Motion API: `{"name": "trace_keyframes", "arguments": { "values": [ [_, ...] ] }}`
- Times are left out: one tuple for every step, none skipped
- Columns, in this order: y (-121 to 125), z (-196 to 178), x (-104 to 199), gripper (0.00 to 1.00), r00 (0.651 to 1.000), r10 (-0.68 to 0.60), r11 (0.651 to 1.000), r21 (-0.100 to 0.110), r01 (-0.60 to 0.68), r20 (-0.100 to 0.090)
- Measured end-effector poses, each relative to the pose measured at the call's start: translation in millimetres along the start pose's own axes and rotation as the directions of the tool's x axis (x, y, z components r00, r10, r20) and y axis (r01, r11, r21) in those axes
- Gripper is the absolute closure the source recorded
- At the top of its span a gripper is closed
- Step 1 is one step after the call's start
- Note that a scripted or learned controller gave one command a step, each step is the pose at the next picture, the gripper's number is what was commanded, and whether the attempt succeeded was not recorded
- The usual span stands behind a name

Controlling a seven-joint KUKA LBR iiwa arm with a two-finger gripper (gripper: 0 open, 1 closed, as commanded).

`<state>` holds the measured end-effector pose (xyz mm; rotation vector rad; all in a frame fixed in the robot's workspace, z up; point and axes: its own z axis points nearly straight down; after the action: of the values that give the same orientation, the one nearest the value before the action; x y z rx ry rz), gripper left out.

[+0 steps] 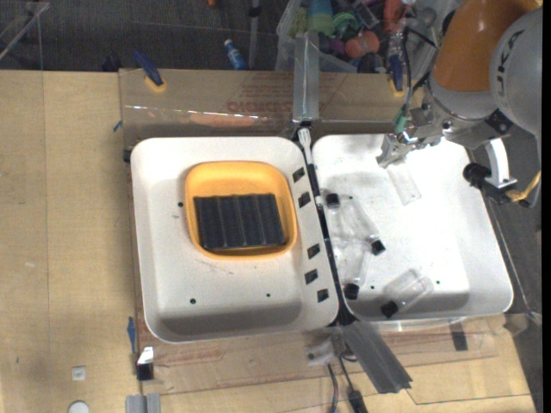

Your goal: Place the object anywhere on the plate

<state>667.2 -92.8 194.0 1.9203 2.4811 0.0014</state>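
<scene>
Hovering my claw [398,147] over the right bin's [482,256] far edge | grip unclear | black object [239,221] on plate [196,183], left of that bin

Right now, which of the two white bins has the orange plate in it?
The left bin: the orange plate with a dark ridged object sits in it.

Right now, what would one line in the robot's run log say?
grey arm's claw: over right white bin | dark ridged rectangular block: lying on orange plate, left white bin
</scene>
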Motion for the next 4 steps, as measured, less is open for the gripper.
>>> {"name": "trace_keyframes", "arguments": {
  "values": [
    [5.7, -30.8, 20.9, 1.00, 0.999, -0.039, 0.999, -0.001, 0.039, 0.000],
    [13.1, -49.5, 48.7, 1.00, 0.984, -0.181, 0.984, -0.002, 0.181, 0.000],
    [14.9, 4.9, 59.1, 1.00, 0.897, -0.441, 0.897, 0.002, 0.441, -0.005],
    [14.3, 8.3, 67.5, 1.00, 0.840, -0.543, 0.840, 0.001, 0.543, -0.005]
  ]
}}
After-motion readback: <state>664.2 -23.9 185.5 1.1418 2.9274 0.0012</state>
